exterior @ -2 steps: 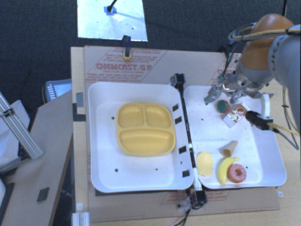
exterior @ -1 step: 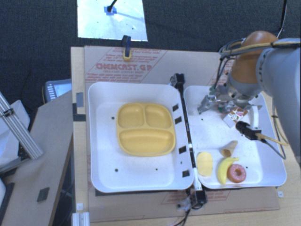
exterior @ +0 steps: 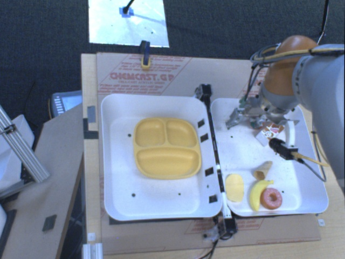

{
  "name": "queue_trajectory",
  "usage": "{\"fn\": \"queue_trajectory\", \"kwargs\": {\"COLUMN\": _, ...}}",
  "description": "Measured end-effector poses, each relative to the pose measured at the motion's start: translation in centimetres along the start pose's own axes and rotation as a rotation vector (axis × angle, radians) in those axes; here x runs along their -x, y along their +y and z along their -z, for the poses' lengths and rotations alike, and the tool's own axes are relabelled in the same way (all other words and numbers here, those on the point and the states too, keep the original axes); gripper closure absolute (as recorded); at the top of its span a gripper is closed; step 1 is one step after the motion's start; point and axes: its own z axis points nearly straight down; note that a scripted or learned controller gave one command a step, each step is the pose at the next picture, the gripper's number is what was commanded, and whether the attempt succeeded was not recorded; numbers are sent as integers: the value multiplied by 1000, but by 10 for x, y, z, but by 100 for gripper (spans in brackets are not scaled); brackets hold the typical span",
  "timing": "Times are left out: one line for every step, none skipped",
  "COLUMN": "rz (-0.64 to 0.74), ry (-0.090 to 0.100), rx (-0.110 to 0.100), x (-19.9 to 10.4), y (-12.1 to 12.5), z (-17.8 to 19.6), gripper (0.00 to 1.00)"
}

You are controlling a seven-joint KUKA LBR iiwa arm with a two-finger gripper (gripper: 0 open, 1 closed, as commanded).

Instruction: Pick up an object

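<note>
My gripper (exterior: pixel 257 121) hangs low over the back of the right bin (exterior: pixel 242 161), under the grey arm with its orange band. Right beside it, at its front right, lies a small white and red packet (exterior: pixel 271 130), partly covered by the wrist. Further forward in the same bin lie a tan wedge (exterior: pixel 263 170), a pale yellow oval piece (exterior: pixel 234 188), a yellow banana (exterior: pixel 258 194) and a pink donut (exterior: pixel 271 199). The last three sit close together near the front edge.
The left bin (exterior: pixel 116 161) holds a yellow divided plate (exterior: pixel 165 147) at its middle. A black divider strip (exterior: pixel 210 139) runs between the two bins. Cardboard with red print (exterior: pixel 140 75) lies under the bins at the back.
</note>
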Motion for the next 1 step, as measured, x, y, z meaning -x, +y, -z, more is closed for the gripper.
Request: {"fn": "queue_trajectory", "kwargs": {"rz": 1, "ry": 0, "rx": -3, "x": 0, "y": -1, "z": 6, "gripper": 100}}
